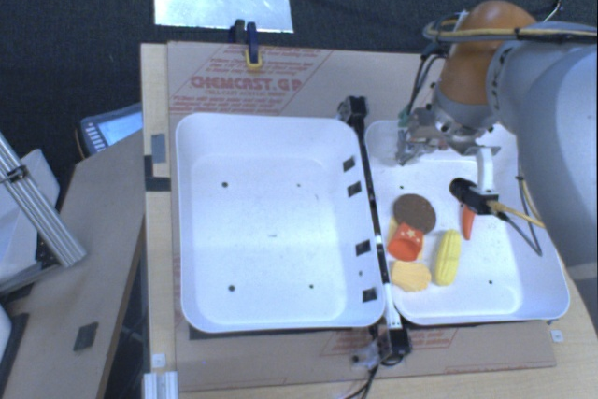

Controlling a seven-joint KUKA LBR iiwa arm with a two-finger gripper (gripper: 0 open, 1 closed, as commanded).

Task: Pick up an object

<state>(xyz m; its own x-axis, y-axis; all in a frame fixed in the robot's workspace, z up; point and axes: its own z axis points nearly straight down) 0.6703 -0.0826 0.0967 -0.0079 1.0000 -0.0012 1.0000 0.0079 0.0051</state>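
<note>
the grey arm with its orange band is reaching in from the right and hanging over the far end of the right shallow white plastic bin. its tool is pointing down near that bin's far left corner, above bare white floor; whether the tool is apart or together cannot be told from this slant, and nothing is showing between its tips.

the objects are lying in the right bin, nearer the camera than the tool and well apart from it. a round dark brown disc is lying flat near the bin's left wall. just in front of it a small red-orange blocky piece is sitting, touching or nearly touching the disc's edge. a pale yellow rounded lump is resting in front of that. a yellow corn-cob-shaped toy is lying lengthwise beside the red-orange piece and the lump. a small orange carrot-shaped piece is lying just beyond the corn, beside a black-tipped fitting that hangs from the arm's cabling.

the left shallow white plastic bin is sitting alongside, joined to the right one by a row of black clips. both bins are resting on a brown cardboard sheet with red print on the worktop.
</note>
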